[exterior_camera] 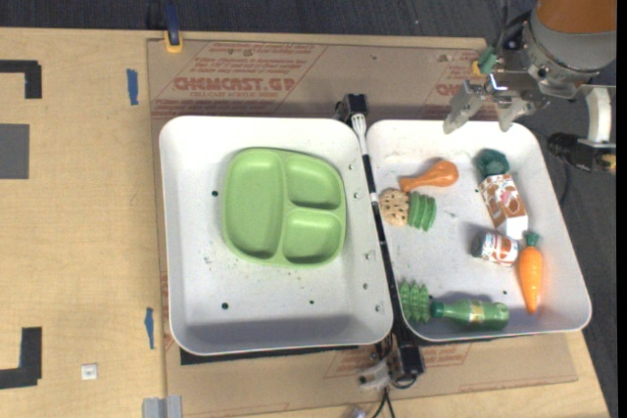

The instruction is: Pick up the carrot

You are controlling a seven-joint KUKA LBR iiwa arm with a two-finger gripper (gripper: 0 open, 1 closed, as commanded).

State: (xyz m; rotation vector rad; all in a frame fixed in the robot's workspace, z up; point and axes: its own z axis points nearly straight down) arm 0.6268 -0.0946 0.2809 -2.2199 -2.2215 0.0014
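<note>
The carrot (530,277), orange with a small green top, lies near the right wall of the right bin (443,140), pointing toward the front. My gripper (482,114) hangs over the bin's back edge, well behind the carrot. Its two fingers are spread apart and hold nothing.
Other toys share the right bin: an orange drumstick (431,177), a cookie (394,207), green pieces (422,211), a red-and-white carton (503,198), a small can (498,248) beside the carrot, and a green bottle (468,312). The left bin (186,210) holds a green divided plate (285,206).
</note>
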